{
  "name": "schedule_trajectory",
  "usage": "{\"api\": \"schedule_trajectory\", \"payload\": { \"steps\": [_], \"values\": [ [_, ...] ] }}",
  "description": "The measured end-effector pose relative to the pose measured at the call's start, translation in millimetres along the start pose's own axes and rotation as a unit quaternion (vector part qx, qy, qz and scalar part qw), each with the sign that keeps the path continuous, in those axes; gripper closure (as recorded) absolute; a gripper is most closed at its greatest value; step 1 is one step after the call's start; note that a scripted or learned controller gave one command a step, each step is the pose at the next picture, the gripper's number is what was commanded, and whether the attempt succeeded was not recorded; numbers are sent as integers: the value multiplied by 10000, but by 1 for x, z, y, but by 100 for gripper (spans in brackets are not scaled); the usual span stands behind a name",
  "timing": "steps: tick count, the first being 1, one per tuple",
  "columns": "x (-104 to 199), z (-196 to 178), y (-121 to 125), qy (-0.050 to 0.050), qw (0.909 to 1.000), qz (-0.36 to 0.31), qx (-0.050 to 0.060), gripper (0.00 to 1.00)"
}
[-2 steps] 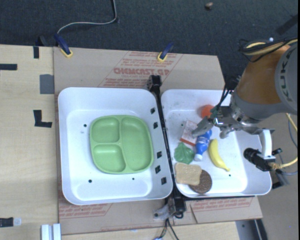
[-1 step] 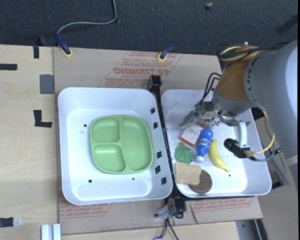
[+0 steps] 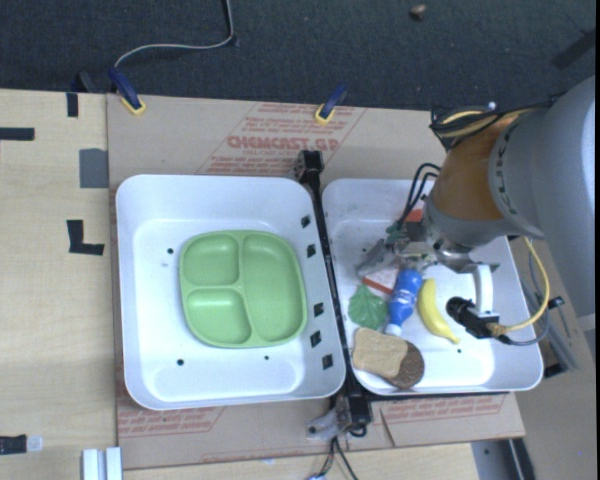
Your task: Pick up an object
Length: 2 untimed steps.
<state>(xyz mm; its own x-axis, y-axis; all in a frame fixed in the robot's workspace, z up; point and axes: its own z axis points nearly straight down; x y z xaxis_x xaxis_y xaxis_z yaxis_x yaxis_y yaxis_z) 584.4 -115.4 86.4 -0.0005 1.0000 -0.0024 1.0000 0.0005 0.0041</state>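
Observation:
My gripper (image 3: 393, 260) hangs low over the right bin (image 3: 500, 373), in its upper middle, and stands open with nothing between its fingers. Just below it lies a blue bottle (image 3: 404, 300) with a white cap at its lower end. To the bottle's right is a yellow banana (image 3: 436, 312); to its left are a crumpled green item (image 3: 366, 308) and a small red and white piece (image 3: 378, 283). A brown slice of bread on a dark round cookie (image 3: 388, 357) lies at the bin's front.
The left bin (image 3: 145, 268) bears a green divided plate (image 3: 243, 288). A black divider rail (image 3: 325, 278) runs between the bins. The arm's grey body and orange band (image 3: 480, 183) cover the right bin's upper right, with a yellow cable (image 3: 525, 318) looping by the banana.

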Motion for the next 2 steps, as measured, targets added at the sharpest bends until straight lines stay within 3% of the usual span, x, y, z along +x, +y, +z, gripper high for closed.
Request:
{"api": "schedule_trajectory", "payload": {
  "steps": [1, 2],
  "values": [
    [-2, 0, -40, -1, 10000, -1, -5, 0],
    [-17, 0, 50, 3, 10000, -6, -3, 0]
  ]
}}
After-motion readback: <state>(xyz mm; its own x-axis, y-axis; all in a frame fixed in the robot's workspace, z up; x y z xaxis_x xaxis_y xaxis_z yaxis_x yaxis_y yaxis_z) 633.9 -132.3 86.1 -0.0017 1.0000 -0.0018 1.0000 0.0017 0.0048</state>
